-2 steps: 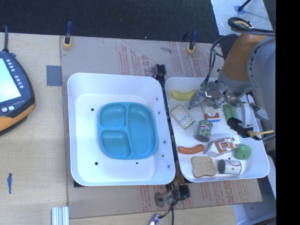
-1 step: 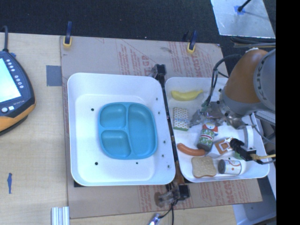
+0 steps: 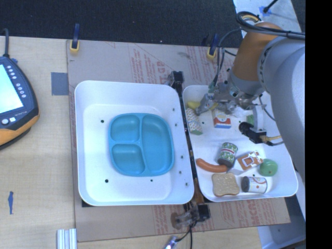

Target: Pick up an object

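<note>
The arm (image 3: 270, 56) reaches in over the far edge of the right bin (image 3: 288, 191), and its claw (image 3: 224, 104) hangs low near that bin's far left corner; whether it is wide or narrow I cannot tell, and nothing can be seen held in it. Just under and beside it lies a small carton (image 3: 222, 122) with a red and white label, the nearest thing to take. It looks light and stiff, probably hollow, with flat sides that should give a fair hold if pinched across its short width; the glossy print may be a little slippery. Close to the bin's left wall lies a pale speckled cob (image 3: 194, 122), rounder and more likely to roll. Toward the middle stands a little tin can (image 3: 227, 152), hard and smooth, best taken around its sides. Along the near edge lie a sausage (image 3: 211, 165), a slice of bread (image 3: 225, 184) and a white bottle (image 3: 255, 184), with a green ball (image 3: 268, 167) and a small orange packet (image 3: 249, 161) near the right edge; all look like light toy food. The things crowd the near half, so there is little room there, while the floor around the carton is more open. The left bin (image 3: 88, 139) holds a blue divided plate (image 3: 141, 144) in its middle, with bare floor all around it.
</note>
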You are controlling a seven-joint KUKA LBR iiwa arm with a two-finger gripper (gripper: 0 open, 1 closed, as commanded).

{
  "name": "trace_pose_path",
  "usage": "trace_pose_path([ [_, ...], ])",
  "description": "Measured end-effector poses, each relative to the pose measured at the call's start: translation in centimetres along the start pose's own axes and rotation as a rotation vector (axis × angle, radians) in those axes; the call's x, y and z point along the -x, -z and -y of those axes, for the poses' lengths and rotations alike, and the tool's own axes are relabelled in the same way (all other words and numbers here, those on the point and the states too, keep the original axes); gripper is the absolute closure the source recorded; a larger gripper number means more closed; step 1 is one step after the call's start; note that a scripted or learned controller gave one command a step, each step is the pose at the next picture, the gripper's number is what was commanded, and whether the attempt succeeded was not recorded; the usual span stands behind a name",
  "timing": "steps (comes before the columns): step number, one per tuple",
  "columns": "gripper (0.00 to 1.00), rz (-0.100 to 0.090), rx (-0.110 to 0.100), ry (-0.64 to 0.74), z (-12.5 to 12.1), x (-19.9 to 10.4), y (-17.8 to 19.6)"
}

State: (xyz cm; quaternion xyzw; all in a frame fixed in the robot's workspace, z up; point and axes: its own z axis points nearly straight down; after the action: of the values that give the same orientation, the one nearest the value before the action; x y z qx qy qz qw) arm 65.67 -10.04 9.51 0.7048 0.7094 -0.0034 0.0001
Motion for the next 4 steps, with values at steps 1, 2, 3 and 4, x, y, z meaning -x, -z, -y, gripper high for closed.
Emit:
trace_pose_path([
  [1,0.00,-0.005,0.002,-0.004,7.7,3.2,8.2],
  [2,0.00,-0.005,0.003,-0.001,17.0,2.9,2.7],
  [3,0.00,0.015,0.040,-0.004,15.7,0.7,0.8],
  [4,1.00,0.022,0.049,0.001,15.4,0.9,1.9],
])
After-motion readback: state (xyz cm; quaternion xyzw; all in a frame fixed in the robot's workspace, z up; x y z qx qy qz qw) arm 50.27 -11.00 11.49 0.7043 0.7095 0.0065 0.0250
